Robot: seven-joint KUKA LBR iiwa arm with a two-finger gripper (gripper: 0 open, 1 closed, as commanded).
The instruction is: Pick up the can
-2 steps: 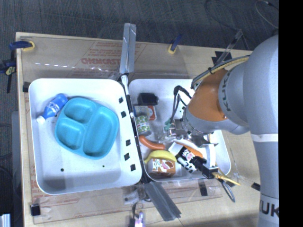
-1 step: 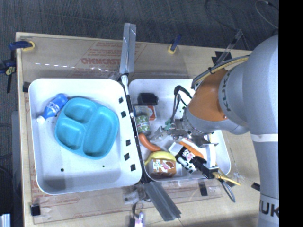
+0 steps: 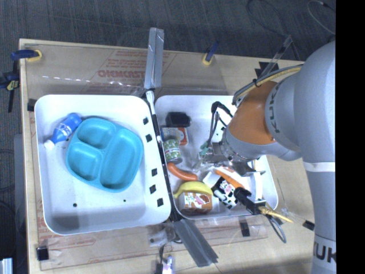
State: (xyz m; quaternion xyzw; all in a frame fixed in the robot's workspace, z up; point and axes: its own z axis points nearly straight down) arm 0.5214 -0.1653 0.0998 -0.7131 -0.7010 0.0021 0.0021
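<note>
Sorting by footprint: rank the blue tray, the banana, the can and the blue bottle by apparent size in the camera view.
1. tray
2. bottle, partly tucked under the tray
3-4. banana and can, too alike to rank; both partly hidden

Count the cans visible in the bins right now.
1. The can lies in the right bin by the divider, above the banana. The arm covers part of that bin, so another could be hidden.
</note>
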